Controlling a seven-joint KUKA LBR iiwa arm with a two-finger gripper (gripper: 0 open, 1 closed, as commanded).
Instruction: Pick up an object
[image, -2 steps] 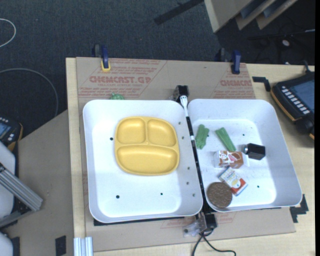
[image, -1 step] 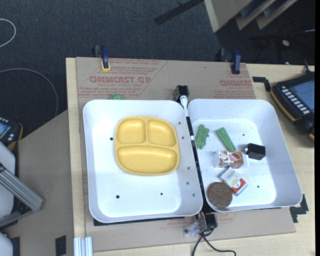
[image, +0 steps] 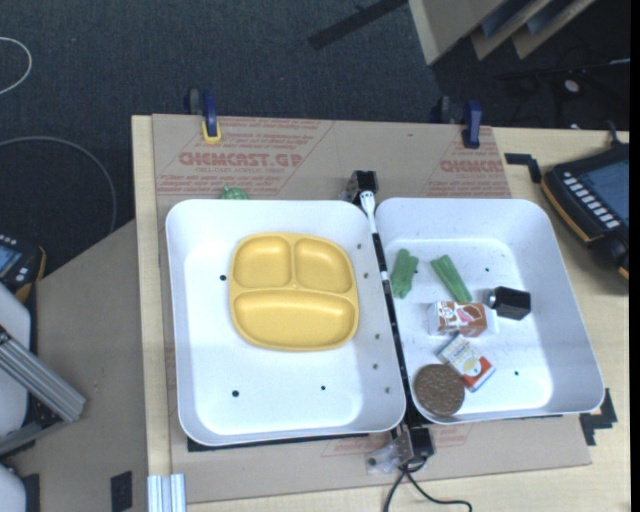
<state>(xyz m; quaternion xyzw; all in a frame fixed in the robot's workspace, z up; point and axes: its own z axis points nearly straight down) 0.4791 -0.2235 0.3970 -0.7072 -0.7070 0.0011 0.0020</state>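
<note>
Right bin (image: 560, 260) has all the small stuff bunched in the middle: two green pieces (image: 404, 272) (image: 449, 277) up top, a small packet (image: 458, 318) just beside a black block (image: 511, 302), then a red and white packet (image: 467, 361) touching a brown round disc (image: 440, 389) by the front rim. Left bin (image: 200, 380) holds a yellow divided plate (image: 294, 291), well apart from the rest. Can't tell how the tool stands.

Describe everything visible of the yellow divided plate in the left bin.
The yellow plate looks like moulded plastic, a rounded rectangle with three compartments: two smaller ones along its far side and one long one along its near side. It lies flat, right side up, on the floor of the left bin, toward the bin's far half. All three compartments look empty.
</note>
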